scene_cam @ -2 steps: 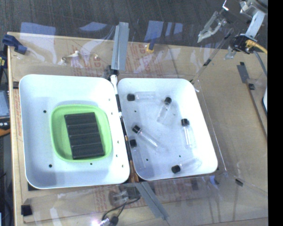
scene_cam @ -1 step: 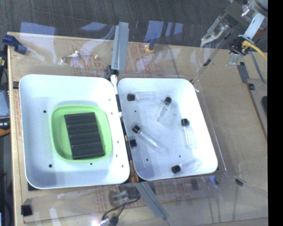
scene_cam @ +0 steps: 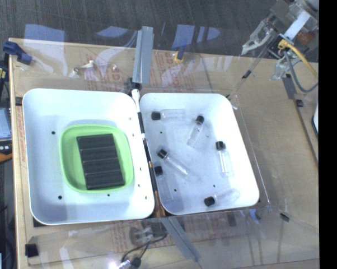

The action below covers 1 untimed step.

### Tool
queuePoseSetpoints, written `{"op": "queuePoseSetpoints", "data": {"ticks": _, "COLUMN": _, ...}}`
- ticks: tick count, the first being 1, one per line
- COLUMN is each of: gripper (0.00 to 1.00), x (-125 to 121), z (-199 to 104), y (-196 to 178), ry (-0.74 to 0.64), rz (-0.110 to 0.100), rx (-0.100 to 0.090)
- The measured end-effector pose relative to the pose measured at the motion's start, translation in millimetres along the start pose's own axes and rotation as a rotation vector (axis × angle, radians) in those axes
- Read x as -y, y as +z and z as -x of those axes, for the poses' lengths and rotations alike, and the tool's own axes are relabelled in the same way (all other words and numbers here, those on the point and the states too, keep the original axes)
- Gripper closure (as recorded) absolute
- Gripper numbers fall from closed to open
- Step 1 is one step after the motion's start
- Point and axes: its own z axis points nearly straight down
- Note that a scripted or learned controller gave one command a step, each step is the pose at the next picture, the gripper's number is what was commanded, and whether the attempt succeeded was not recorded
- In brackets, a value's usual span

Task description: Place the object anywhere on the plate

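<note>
Several clear vials with black caps lie scattered in the right bin, among them one near the middle, one toward the right wall and one at the left. The green plate sits in the left bin and carries a dark ridged insert. My gripper hangs high above the bench beyond the right bin's far right corner, well away from the vials. Its fingers stand open and nothing is between them.
A grey metal bar stands at the back between the two bins. Cables and a yellow wire hang by the wrist at the upper right. Clear sheeting covers the bench around the bins.
</note>
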Motion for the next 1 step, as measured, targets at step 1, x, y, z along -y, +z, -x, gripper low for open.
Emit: {"op": "queuePoseSetpoints", "data": {"ticks": 1, "gripper": 0.0, "x": 0.4, "z": 9.2, "y": 0.8, "ry": 0.132, "rz": -0.005, "rx": 0.003}}
